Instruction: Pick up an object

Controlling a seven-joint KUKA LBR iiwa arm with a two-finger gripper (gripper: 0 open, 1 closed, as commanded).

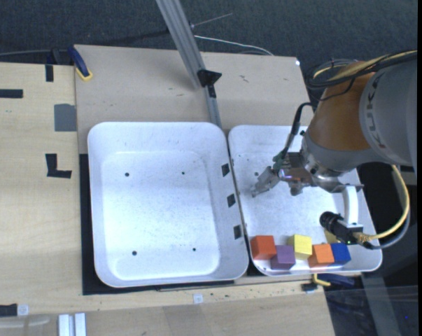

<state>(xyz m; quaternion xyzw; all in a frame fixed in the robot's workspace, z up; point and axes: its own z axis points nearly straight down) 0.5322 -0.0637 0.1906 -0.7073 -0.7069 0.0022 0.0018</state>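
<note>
Near edge of right bin: five small blocks lie in a loose row along the near wall of the right bin (266, 142)
Orange block at left: orange block (263, 246) sits at the left end of the row, close to the wall shared with the left bin
Purple block: purple block (285, 256) lies just right of it and slightly nearer, the two look to be touching
Yellow block: yellow block (303, 245) sits just right of the purple one, a little farther back
Second orange block: second orange block (323, 254) lies right of the yellow one
Blue block: blue block (341, 253) is at the right end, touching the second orange block, near the bin's right corner
Tool: tool (263, 185) hangs over the middle of the right bin, pointing left, well apart from the blocks; I cannot tell whether it is spread or pressed together, and nothing shows in it
Arm: arm (350, 121) reaches in from the right, its orange band above the wrist
Left bin: left bin (99, 145) sits beside the right bin on the worktop (127, 82)
Far side: metal pole (186, 40) slants up from between the two bins
</note>
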